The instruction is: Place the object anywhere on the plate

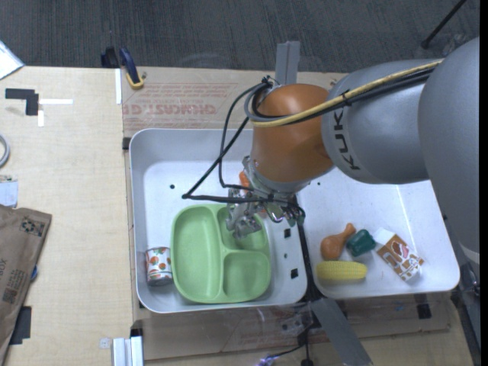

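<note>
floor [191,14]: dark grey carpet, top of frame
bench [69,174]: pale wood, left and centre
paper bag [19,258]: brown, lower left

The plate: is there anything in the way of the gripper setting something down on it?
Nothing visible blocks it. The gripper hangs right over the green plate's upper right compartment. The small can stands outside the plate's left edge, and the corn and the drumstick lie in the other bin.

arm reaching in from right, claw [245,221] pointing down.
</note>
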Robot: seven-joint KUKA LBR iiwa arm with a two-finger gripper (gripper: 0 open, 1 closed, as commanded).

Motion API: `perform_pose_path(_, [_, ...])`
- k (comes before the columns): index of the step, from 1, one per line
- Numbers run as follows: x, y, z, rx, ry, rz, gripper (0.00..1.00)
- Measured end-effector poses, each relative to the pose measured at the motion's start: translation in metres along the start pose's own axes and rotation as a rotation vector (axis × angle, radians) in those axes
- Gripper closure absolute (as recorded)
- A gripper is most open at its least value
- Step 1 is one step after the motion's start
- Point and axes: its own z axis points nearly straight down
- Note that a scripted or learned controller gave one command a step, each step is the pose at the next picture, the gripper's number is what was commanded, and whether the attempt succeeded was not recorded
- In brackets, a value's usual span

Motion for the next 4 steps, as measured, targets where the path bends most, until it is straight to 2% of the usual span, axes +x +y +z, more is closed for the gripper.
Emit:
perform_pose_path(1, [0.044, 0.02, -0.027, 0.0, 0.001, 0.019, 1.0])
perform_pose_path(2, [0.09, -0.057, -0.085, 0.001, -0.002, 0.003, 1.0])
perform_pose_path(3, [-0.001, -0.027, -0.086, 0.0, -0.004, -0.399, 1.0])
perform_pose_path(4, [-0.001, -0.027, -0.086, 0.0, -0.003, -0.398, 0.0])
